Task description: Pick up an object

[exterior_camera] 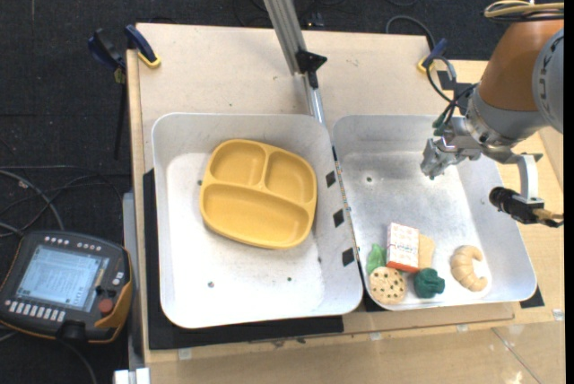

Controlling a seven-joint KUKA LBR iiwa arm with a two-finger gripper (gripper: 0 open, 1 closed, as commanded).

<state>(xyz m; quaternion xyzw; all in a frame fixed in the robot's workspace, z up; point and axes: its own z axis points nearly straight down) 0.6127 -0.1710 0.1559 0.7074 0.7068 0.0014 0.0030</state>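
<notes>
Though its state cannot be told, the hand above the right bin, well apart from the croissant.

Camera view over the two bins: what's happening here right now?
A KUKA arm reaches in from the right, its end effector above the upper part of the right bin, with nothing seen in it. The pickable items sit clustered at that bin's near edge: a croissant, a red-and-white box, a cookie and a green piece. The left bin holds a yellow divided plate.
</notes>
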